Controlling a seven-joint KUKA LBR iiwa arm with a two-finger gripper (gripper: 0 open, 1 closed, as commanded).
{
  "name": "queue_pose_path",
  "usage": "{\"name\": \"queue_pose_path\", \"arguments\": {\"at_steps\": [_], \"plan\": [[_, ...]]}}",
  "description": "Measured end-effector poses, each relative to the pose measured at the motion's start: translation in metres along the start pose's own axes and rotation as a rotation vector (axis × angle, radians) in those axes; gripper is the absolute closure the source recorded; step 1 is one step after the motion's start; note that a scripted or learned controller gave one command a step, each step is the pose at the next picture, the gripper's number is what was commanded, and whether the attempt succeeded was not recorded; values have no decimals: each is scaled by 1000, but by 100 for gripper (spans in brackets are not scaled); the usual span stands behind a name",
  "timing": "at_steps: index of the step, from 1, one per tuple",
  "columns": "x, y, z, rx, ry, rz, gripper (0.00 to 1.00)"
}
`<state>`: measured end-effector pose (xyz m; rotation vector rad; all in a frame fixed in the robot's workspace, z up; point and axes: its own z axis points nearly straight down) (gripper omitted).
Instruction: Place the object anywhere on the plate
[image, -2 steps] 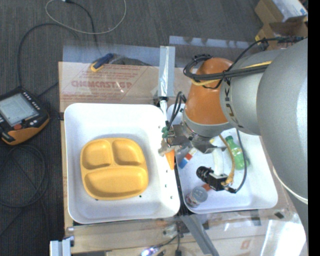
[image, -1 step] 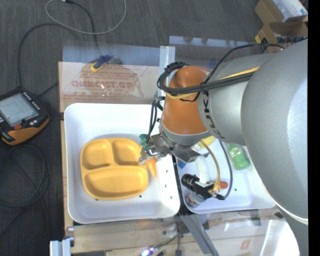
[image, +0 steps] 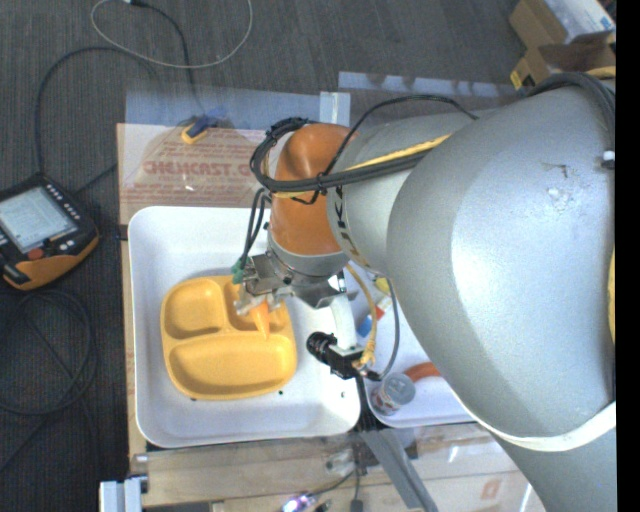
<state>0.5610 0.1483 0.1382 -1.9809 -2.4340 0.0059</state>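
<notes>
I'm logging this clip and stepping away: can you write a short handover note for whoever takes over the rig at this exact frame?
Gripper: low over the right edge of the yellow divided plate, in the left white bin. Whether it is open or shut cannot be told from this view.
Object: a small orange piece shows right under the gripper, at the plate's upper right compartment; whether it is held or already resting there is unclear.
Done: arm brought over the plate.
Left: confirm the orange piece rests on the plate, then lift the arm away.
</notes>
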Motion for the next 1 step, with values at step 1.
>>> {"name": "queue_pose_path", "arguments": {"at_steps": [1], "plan": [[0,0,0,0,0,0,0]]}}
